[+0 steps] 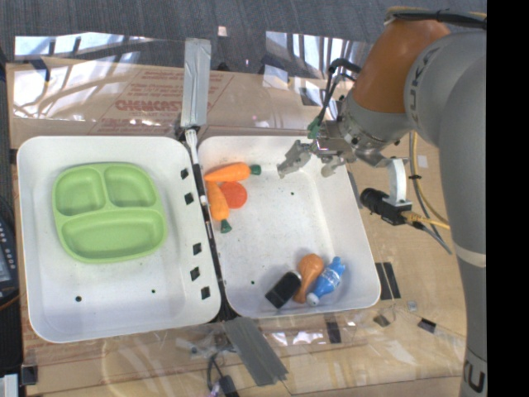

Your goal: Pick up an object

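1. Toy carrots (227,173) closest of all objects to the hand (312,160): lying in the right bin (347,222) at its upper-left corner, to the camera-left of the hand and well apart from it.
2. Hand poised over the bin's upper edge, fingers spread apart, nothing between them.
3. Uppermost carrot's long axis running roughly left-right in the camera view, green tip pointing toward the hand; second carrot (218,205) lying nearly top-to-bottom along the bin's left wall; round orange-red piece (235,194) touching both.
4. Likely call for a reach leftward and down, fingers set across the carrot's narrow width.
5. Count in right bin: 2 carrots, 1 orange-red round piece, 1 black block (283,289), 1 orange-brown pear-shaped toy (309,268), 1 blue bottle (328,279); last 3 clustered at the bottom edge.
6. Count in left bin (33,246): 1 green divided plate (107,212) with 3 compartments.
7. 2 bins on the worktop, 1 arm.
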Robot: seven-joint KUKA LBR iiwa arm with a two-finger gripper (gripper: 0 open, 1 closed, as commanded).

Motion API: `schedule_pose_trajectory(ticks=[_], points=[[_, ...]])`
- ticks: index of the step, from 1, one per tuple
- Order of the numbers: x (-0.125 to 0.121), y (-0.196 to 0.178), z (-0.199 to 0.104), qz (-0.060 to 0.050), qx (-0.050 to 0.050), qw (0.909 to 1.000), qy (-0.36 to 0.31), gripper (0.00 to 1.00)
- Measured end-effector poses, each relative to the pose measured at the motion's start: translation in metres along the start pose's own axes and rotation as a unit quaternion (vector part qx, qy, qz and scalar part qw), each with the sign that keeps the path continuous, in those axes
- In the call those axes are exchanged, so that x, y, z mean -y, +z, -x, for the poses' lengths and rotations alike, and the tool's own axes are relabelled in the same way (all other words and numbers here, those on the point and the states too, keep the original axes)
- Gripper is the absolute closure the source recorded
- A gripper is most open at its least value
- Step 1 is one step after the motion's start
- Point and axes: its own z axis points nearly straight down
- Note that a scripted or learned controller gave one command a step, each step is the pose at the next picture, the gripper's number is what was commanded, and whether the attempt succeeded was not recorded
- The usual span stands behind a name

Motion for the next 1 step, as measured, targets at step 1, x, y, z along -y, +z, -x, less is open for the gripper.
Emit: schedule_pose_trajectory(ticks=[1], points=[[-0.05,0.0522,-0.0655,0.0,0.0,0.9998,-0.02,0.0]])
